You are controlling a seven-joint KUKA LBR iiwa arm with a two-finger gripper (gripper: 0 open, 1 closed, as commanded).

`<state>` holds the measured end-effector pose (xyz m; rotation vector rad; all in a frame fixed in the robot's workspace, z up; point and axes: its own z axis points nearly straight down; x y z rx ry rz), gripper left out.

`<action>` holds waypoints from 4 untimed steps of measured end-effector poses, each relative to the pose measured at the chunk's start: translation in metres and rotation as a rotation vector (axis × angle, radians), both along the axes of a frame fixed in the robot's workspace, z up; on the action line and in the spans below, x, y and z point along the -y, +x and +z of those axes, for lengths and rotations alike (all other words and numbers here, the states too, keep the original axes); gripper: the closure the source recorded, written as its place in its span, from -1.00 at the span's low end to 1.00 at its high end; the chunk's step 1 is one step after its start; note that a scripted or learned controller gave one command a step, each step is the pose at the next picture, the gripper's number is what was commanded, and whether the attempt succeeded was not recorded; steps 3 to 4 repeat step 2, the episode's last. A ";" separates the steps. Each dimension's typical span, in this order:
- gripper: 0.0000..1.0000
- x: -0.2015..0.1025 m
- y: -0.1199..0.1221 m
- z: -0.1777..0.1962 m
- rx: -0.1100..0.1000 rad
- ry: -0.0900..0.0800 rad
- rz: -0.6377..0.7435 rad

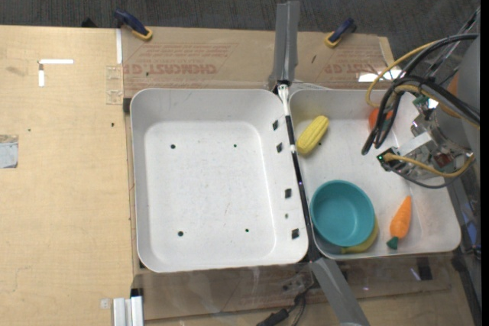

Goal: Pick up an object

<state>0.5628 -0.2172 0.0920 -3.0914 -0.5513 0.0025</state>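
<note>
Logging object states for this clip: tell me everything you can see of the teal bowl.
The teal bowl is round, smooth and looks like plastic. It stands upright, mouth up, with nothing visible inside. It sits in the right bin, in the front corner next to the divider between the two bins. A yellow object peeks out from beneath its front-right edge, so the bowl seems to rest partly on it. The toy carrot lies apart to its right, the toy corn cob apart behind it.

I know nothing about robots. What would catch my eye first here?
Probably the teal bowl at the near edge of the right bin, with a toy carrot just to its right. A yellow corn cob lies against that bin's left wall, and the arm's tangled cables hang over its right side.
</note>
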 end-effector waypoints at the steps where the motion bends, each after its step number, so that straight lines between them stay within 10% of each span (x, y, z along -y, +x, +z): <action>1: 1.00 -0.079 -0.038 -0.001 -0.002 0.000 0.389; 2: 1.00 -0.135 -0.043 0.113 0.000 -0.001 1.035; 4: 1.00 -0.135 -0.043 0.113 0.000 -0.001 1.035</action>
